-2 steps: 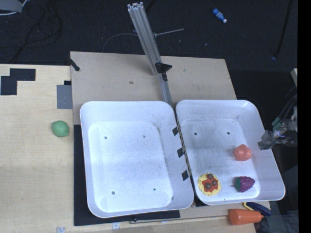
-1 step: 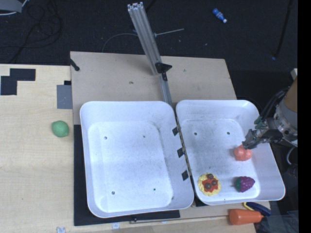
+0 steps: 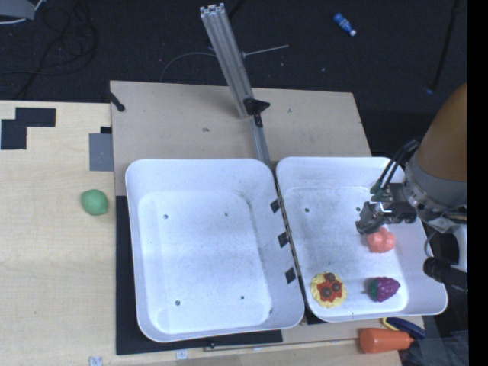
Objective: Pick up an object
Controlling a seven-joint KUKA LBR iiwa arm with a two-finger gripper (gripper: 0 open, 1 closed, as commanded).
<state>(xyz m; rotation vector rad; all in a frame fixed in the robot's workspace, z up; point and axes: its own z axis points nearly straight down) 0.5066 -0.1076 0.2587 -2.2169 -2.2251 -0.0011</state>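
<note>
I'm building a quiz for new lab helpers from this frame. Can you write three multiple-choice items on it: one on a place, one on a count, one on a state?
1. Where does the green ball lie?
A. in the left bin
B. on the bench, left of both bins
C. in the right bin

2. How many items lie in the right bin?
A. three
B. one
C. five

3. Where is the gripper?
A. over the left bin
B. off the bench
C. over the right bin, just above the pink item

Answers:
1 B: the ball sits on bare wood outside the left bin.
2 A: a pink item, a purple grape bunch and a yellow piece with red dots.
3 C: it hangs directly over the pink item; contact cannot be told.
</note>
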